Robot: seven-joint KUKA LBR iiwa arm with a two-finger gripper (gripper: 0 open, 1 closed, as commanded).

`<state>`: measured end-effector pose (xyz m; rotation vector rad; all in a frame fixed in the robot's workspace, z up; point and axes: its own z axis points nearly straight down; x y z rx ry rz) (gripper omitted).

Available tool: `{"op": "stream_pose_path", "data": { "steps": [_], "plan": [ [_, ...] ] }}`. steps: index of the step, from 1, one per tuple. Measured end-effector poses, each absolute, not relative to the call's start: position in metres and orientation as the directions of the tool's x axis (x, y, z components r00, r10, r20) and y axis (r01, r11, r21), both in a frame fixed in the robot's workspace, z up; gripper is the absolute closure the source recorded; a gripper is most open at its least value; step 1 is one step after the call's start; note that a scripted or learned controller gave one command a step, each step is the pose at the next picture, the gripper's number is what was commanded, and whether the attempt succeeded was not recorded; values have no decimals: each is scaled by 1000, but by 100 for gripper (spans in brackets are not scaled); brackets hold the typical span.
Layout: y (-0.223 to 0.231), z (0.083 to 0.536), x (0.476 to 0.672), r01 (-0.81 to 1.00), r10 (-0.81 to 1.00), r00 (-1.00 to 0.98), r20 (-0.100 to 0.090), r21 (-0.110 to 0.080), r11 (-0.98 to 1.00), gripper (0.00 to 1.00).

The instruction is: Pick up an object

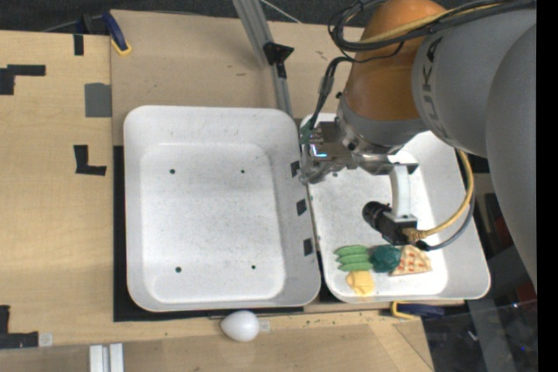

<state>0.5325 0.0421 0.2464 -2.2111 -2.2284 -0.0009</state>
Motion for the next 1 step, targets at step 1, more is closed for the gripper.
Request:
{"op": "stream_pose_path", "data": {
  "steps": [1],
  "plan": [
    [92, 228, 543, 1000, 1000, -6, 0, -3, 6, 100]
  ]
}}
